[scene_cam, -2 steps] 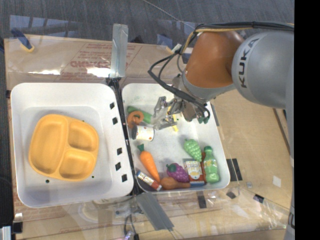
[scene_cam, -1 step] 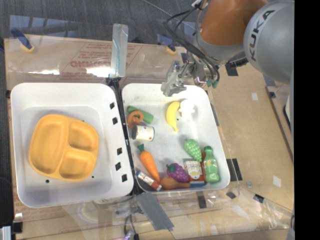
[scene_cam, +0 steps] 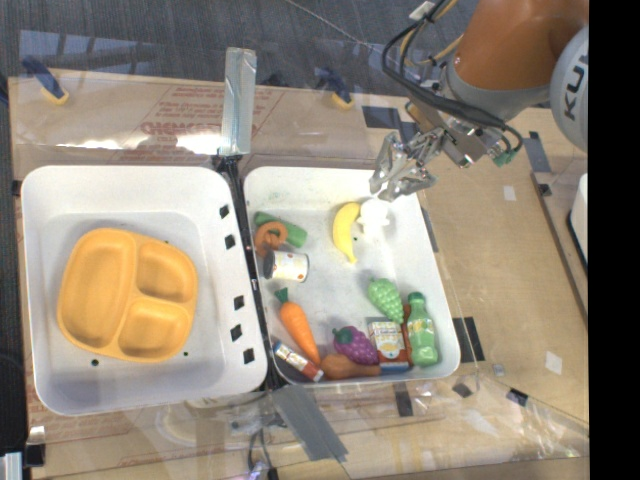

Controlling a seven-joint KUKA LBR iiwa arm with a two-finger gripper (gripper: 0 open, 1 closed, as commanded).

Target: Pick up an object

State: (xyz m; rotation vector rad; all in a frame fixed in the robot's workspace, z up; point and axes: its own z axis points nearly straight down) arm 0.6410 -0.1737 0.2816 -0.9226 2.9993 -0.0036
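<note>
Metal gripper (scene_cam: 400, 176) hovering at twelve o'clock of right bin (scene_cam: 440, 288), fingers slightly spread, pinching nothing. Yellow banana (scene_cam: 346, 230) at seven o'clock of it, near. Carrot (scene_cam: 297, 330), grapes (scene_cam: 355, 344), green bottle (scene_cam: 421, 330) toward six. Orange tray (scene_cam: 125, 293) in left bin (scene_cam: 40, 268).

Arm (scene_cam: 520, 38) reaches in from the right — end effector (scene_cam: 398, 180) angled downward.
</note>
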